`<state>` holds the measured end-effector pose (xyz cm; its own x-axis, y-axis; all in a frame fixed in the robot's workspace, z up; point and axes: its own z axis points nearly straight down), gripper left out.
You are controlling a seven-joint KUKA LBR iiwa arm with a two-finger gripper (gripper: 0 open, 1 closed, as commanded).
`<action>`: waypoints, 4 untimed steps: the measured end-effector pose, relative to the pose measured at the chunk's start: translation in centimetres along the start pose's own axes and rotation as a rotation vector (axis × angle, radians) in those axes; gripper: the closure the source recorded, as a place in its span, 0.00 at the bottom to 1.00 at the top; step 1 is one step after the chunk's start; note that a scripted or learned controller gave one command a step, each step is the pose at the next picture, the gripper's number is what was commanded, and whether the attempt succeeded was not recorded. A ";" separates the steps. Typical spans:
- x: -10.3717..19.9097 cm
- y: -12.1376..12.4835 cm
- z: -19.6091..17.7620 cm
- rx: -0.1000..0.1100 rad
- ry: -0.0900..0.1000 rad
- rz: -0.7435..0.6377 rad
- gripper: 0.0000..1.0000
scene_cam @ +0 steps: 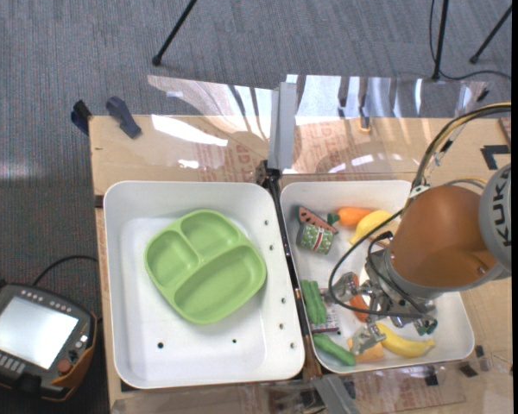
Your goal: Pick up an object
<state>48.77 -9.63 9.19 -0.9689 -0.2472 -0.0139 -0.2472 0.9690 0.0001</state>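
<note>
Your hand point(363, 300) is reaching low into the right bin point(463, 317); you cannot tell whether it is released or clenched. A yellow banana point(406, 344) is lying just beyond it toward the bin's near wall, long axis running left to right, beside a green pepper point(334, 348).

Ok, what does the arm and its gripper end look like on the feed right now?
The arm is grey, with dark lettering on its side, and ends in a broad, rounded orange band above the wrist. Black and yellow cables loop over it from the right. Below the band sits a darker metal wrist, and the gripper looks like small silvery metal parts with dark fittings.
</note>
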 end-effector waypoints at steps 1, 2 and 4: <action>0.1 0.4 0.0 0.002 0.002 0.054 0.00; -0.1 0.5 0.0 0.006 0.001 0.004 0.00; 0.2 -0.8 0.0 0.001 0.000 -0.051 0.00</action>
